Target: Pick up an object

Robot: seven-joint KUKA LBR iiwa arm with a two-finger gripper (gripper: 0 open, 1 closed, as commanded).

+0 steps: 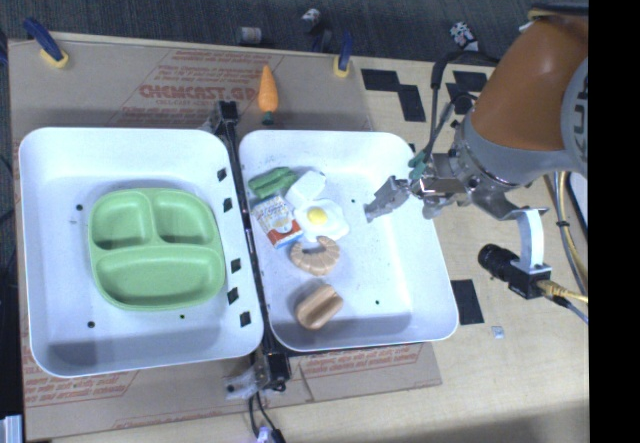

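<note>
Camera view: the gripper (385, 199) hangs over the right part of the right bin (425, 271), right of centre in the frame; whether its fingers are apart or together cannot be told. Left of it in that bin lie a green pod (270, 179), a packet (277, 218), a fried egg (322, 218), a pretzel (316, 255) and a bun (318, 306). The left bin (50, 261) holds a green tray (155, 248). A carrot (267, 89) lies above the bins.
</note>
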